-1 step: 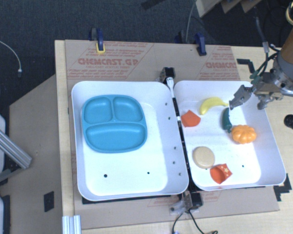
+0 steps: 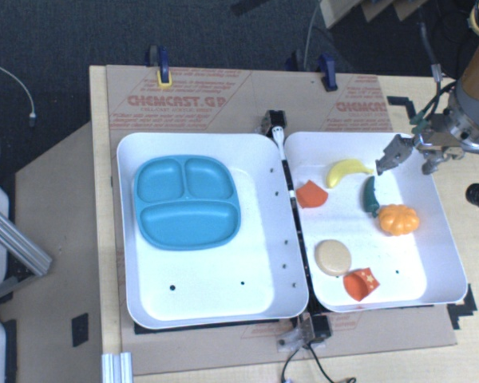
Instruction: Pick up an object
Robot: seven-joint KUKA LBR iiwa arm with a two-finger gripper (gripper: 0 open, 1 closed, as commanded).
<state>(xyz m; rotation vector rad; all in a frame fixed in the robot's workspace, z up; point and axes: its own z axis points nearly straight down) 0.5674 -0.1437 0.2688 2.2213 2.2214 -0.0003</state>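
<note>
The right bin (image 2: 431, 282) holds several toy foods: a yellow banana (image 2: 347, 171), an orange-red wedge (image 2: 311, 194), a dark teal piece (image 2: 370, 195), an orange pumpkin-like fruit (image 2: 398, 219), a beige round disc (image 2: 333, 257) and a red piece (image 2: 361, 283). My gripper (image 2: 412, 159) hangs over the bin's far right corner, above and just right of the banana. It is open, with its fingers spread apart and nothing between them. One fingertip (image 2: 385, 159) is close to the banana's right end.
The left bin (image 2: 255, 286) carries a blue divided plate (image 2: 188, 202). A black clamp (image 2: 275, 123) sits at the far end of the seam between the bins. Blue clips (image 2: 163, 61) hold the cardboard at the back.
</note>
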